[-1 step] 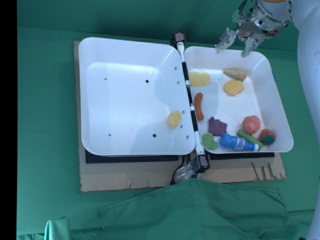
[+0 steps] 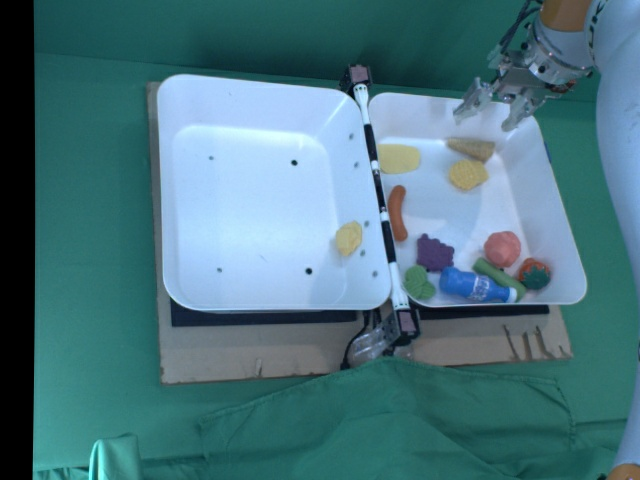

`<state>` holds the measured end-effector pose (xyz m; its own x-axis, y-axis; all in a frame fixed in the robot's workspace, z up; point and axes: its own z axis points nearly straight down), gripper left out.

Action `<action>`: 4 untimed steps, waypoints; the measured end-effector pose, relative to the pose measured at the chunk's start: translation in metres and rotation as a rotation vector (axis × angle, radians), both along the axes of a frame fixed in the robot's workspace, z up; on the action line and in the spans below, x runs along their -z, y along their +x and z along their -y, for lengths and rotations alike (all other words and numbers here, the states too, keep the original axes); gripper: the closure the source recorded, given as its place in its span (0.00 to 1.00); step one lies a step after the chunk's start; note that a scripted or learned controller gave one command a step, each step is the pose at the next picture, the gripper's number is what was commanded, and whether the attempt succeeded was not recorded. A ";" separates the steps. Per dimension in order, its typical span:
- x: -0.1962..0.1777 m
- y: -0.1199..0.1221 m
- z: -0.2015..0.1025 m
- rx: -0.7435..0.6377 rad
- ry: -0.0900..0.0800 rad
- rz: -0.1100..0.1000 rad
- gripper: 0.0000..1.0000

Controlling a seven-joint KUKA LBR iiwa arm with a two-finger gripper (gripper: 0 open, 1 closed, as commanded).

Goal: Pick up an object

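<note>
Camera view from above gives me the right bin [image 2: 560, 230] crowded with candidates for the pick. Nearest the gripper lies a tan wedge-shaped piece [image 2: 472, 148] close to the bin's far rim, with a yellow waffle-textured piece [image 2: 467, 175] just beside it and a flat yellow slab [image 2: 398, 158] further toward the divider. An orange sausage [image 2: 398, 213] lies lengthwise near the left wall. Along the near side I see purple grapes [image 2: 434, 252], a green broccoli-like piece [image 2: 419, 284], a blue bottle [image 2: 477, 285] lying on its side, a green stick [image 2: 499, 277] leaning across it, a pinkish-red ball [image 2: 502, 248], and a small red and green item [image 2: 534, 272] in the corner.

My gripper [image 2: 489, 109] hovers over the far rim of that bin, fingers spread apart with nothing between them, just beyond the tan wedge.

In the left bin [image 2: 200, 118] a single yellow piece [image 2: 348, 238] sits by the right wall. A black-and-white striped bar [image 2: 378, 203] runs between the two bins. Both rest on brown cardboard [image 2: 200, 353] over green cloth [image 2: 90, 268].
</note>
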<state>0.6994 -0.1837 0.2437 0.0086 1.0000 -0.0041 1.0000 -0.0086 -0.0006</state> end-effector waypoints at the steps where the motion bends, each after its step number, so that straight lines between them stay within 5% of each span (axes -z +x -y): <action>1: -0.018 0.002 -0.003 -0.003 -0.004 0.011 1.00; 2: -0.119 0.002 0.003 -0.007 -0.001 0.016 1.00; 4: -0.227 0.001 -0.040 -0.008 0.001 0.013 1.00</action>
